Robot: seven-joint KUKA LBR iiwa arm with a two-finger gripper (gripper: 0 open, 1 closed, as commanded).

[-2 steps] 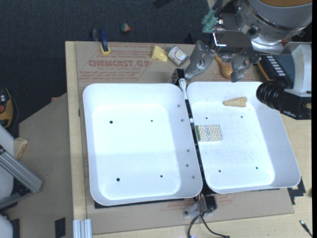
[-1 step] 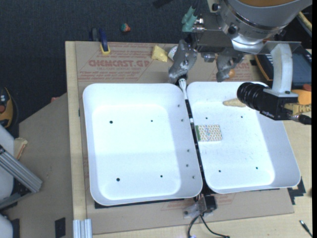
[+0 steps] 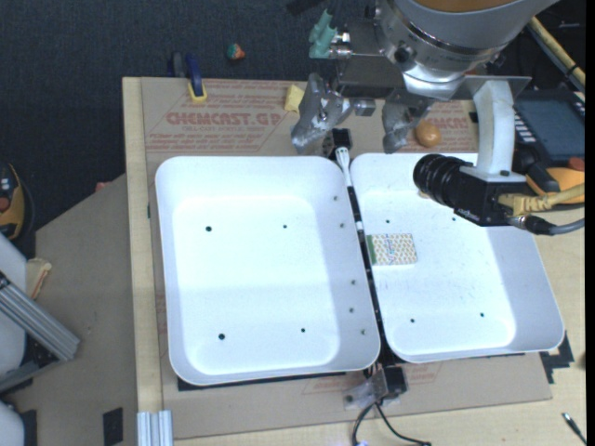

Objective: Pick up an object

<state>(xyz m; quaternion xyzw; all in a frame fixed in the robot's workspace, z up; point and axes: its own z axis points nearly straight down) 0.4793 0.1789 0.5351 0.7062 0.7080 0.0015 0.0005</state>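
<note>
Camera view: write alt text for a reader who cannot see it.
A grey robot arm hangs over the far edge of two shallow white bins, its gripper above the seam between them. The right bin holds one small flat patterned packet near its left wall; the left bin sits beside it.

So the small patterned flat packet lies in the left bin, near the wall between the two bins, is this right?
Not quite. The camera view shows the small patterned packet in the right bin, not the left bin. It does lie near the wall between the two bins.
</note>
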